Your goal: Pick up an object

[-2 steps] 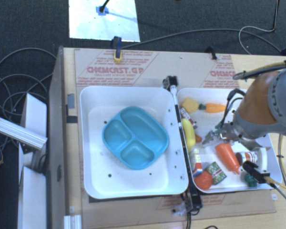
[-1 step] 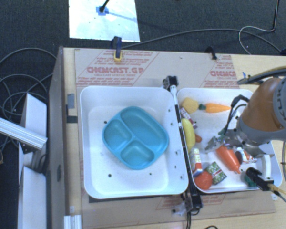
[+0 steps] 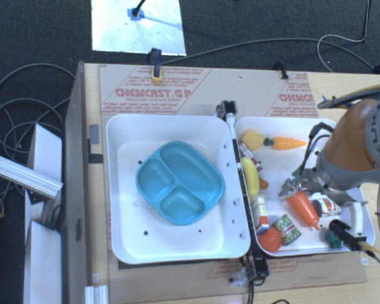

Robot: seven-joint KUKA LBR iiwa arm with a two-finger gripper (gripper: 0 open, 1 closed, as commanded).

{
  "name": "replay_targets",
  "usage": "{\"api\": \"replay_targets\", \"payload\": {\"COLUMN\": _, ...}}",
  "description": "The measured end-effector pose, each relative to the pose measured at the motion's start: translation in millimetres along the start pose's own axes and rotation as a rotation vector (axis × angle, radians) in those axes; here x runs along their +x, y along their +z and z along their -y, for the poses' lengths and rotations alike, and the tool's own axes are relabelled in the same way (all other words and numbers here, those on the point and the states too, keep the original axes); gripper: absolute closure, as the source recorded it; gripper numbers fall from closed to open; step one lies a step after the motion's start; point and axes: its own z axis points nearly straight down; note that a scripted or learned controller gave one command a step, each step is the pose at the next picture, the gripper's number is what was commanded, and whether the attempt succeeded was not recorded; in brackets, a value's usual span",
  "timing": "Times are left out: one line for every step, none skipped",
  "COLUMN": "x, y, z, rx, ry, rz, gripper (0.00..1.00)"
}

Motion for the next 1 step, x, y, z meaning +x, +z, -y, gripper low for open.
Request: {"api": "replay_targets", "payload": {"x": 114.3, "y": -104.3, "z": -7.2, "rx": 0.002, "ry": 0.001, "rz": -0.002, "gripper": 1.0}}
